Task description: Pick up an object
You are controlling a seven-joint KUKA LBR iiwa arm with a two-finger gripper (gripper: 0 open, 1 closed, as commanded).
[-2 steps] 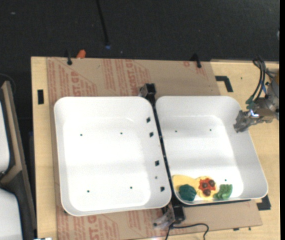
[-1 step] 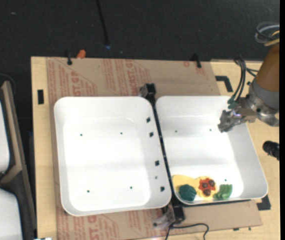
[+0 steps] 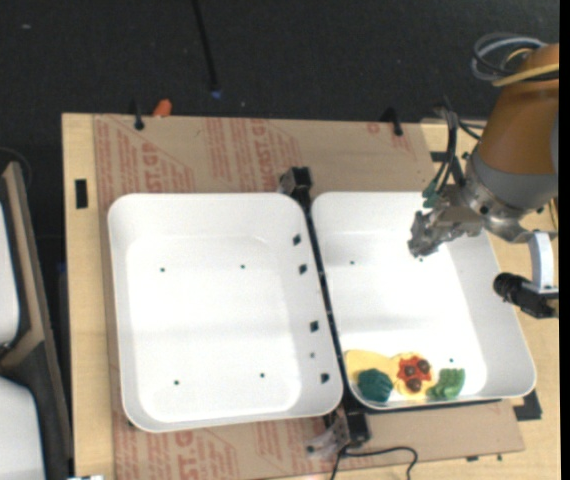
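Along the near edge of the right bin [image 3: 465,278] lie a few small objects: a dark teal lump [image 3: 373,384], a red and orange piece [image 3: 414,370], a green piece [image 3: 448,383], all on or beside a flat yellow shape [image 3: 365,360]. My gripper [image 3: 423,240] hangs over the far part of the right bin, well away from these objects. It points down and to the left. Nothing shows between its tips.
The left bin [image 3: 215,308] sits beside the right one, with a black clip strip [image 3: 310,288] along the seam between them. Both rest on a cardboard sheet [image 3: 205,158] on the bench. A cable [image 3: 205,38] runs across the dark floor behind.
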